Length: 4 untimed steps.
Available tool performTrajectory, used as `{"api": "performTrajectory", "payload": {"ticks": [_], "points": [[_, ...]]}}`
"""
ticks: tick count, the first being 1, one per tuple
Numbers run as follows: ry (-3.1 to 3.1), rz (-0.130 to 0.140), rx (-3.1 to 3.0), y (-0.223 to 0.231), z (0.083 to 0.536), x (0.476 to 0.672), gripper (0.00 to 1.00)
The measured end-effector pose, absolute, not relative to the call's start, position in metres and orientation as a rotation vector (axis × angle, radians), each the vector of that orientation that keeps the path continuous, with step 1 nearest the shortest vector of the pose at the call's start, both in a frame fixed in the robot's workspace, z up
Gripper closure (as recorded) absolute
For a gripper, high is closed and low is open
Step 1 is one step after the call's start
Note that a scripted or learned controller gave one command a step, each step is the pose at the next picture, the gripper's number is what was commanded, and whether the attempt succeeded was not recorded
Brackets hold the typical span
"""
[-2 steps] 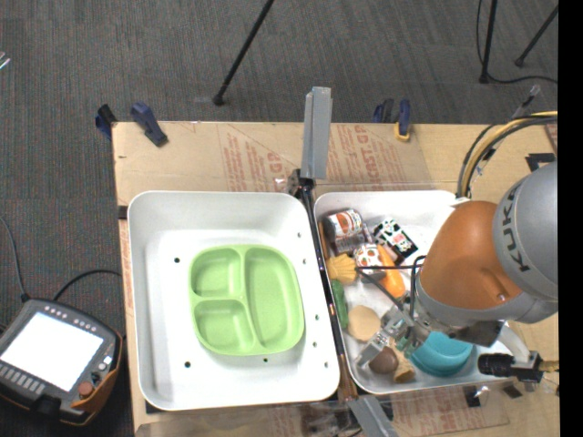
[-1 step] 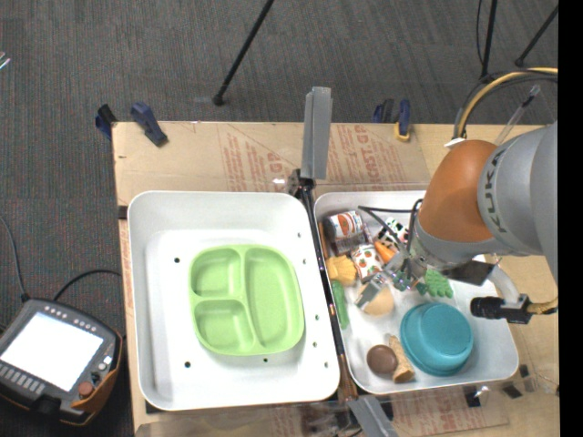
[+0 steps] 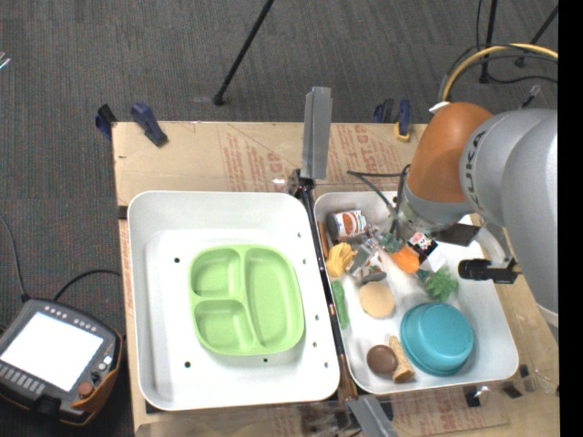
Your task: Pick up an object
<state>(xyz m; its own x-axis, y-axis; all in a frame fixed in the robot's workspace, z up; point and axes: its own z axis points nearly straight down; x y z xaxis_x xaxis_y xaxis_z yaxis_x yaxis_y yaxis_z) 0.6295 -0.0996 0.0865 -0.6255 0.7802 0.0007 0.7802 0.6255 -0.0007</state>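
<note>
The bench (image 3: pixel 228 153), topped with brown cardboard, is seen carrying two shallow white bins side by side. The grey arm (image 3: pixel 510 180) with its orange band is reached in from the right, over the upper part of the right bin (image 3: pixel 496 335). The left bin (image 3: pixel 164 226) is occupied by a green divided plate (image 3: pixel 246 299), lying flat near its middle. In the right bin, a teal bowl (image 3: pixel 439 337) is placed toward the near right corner. A round tan piece (image 3: pixel 376 299) lies just beside it on the left, and a brown-topped cone (image 3: pixel 390 360) is found near the front wall. A green leafy toy (image 3: pixel 441 285) lies above the bowl. A small can (image 3: pixel 349 223) rests near the far left corner, with a yellow item (image 3: pixel 339 259) below it and an orange piece (image 3: pixel 404 260) to its right. The jaws (image 3: pixel 387 242) are lowered among this clutter beside the can; whether they are parted or closed on anything cannot be told.
</note>
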Motion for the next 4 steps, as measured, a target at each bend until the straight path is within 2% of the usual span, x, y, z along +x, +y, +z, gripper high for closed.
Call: {"api": "performTrajectory", "payload": {"ticks": [1,2,3,4], "points": [[-2.838,0.003,-1.341,-0.089,0.086,0.625,0.00],[-2.843,0.007,-1.328,-0.086,0.094,0.625,1.00],[-2.841,0.007,-1.325,-0.085,0.094,0.625,0.00],[-2.750,0.004,-1.511,-0.088,0.086,0.571,0.00]]}}
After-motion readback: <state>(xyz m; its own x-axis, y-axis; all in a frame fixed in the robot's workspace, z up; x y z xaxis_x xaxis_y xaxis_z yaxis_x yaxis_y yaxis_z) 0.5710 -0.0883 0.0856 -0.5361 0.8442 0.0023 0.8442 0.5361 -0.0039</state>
